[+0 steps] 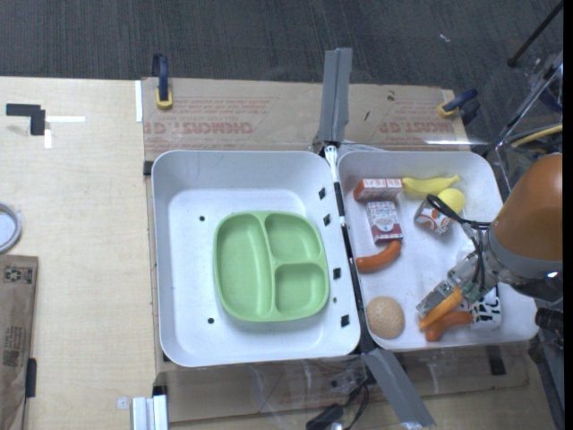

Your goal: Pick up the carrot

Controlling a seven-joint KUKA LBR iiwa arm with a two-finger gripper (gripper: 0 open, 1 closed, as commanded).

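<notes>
Two shallow white plastic bins sit side by side on the bench. The left bin [179,240] holds a pale green three-compartment plastic plate [271,265], lying flat near its middle.

The right bin [407,167] carries the clutter. Along its far side lie a small red-and-white carton [380,187] and a yellow toy banana [430,184], with a yellow lemon-like ball [453,200] just beside the banana. Below the carton sits a second red-and-white box [385,220], and near it to the right a small tilted can [433,219]. A reddish-orange toy sausage [380,257] lies curved near the bin's left wall, and a round tan bread roll [385,316] rests in the near left corner.

The slim orange carrot [433,307] lies in the near right part of this bin, slanting, with a redder orange piece [445,324] touching it just below. The grey two-finger gripper [458,287] is down at the carrot's upper end — the arm's orange band [537,213] looms above it — and whether its fingers are spread or clamped cannot be told.
</notes>
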